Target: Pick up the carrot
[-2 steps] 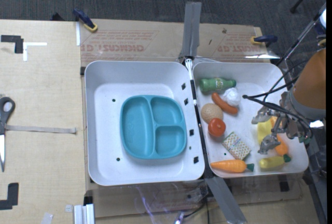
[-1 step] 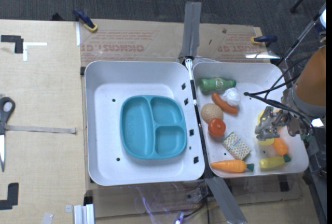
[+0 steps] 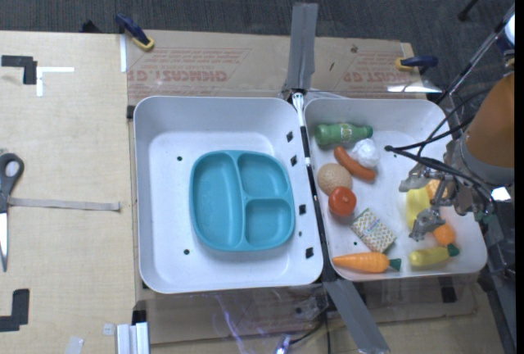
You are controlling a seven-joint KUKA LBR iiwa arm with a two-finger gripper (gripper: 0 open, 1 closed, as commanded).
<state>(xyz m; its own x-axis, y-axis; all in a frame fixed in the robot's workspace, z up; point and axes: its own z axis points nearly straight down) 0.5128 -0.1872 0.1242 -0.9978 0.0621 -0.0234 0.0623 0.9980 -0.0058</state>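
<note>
The carrot [image 3: 361,263], orange with a green stub at its right end, lies flat along the front wall of the right bin [image 3: 393,111]. My gripper [image 3: 423,205] hangs low over the right side of that bin, above a yellow item [image 3: 417,201]. It is up and to the right of the carrot and well apart from it. The grey arm with its orange band [image 3: 494,131] comes in from the right edge.
The right bin also holds a green bottle [image 3: 344,132], a sausage [image 3: 354,163], a white lump [image 3: 366,151], a tan roll [image 3: 333,177], a tomato [image 3: 342,201], a patterned box [image 3: 373,229], a small orange piece [image 3: 444,234] and a yellow fruit [image 3: 429,257]. A teal divided plate [image 3: 243,201] sits in the left bin [image 3: 164,180].
</note>
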